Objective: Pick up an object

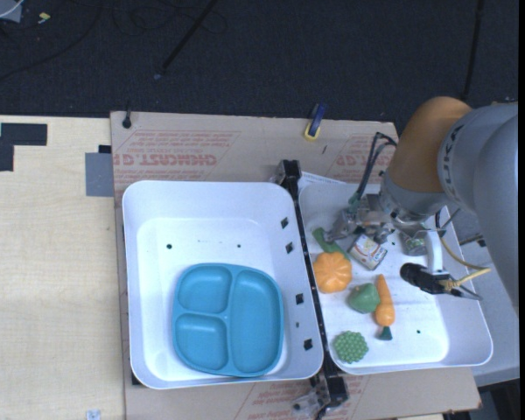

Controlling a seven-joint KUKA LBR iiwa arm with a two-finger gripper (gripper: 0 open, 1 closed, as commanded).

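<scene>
Gripper (360, 227) is low in the right bin (472, 344), far end, over a small white item (368, 251) — jaw state cannot be told. Orange pumpkin (332, 272) lies just nearer-left. Step judged: approach; next, close squarely on one object.

The arm (472, 164) is running off the frame at three o'clock, and its gripper (365, 231) is hiding part of a small packet (367, 252).
</scene>
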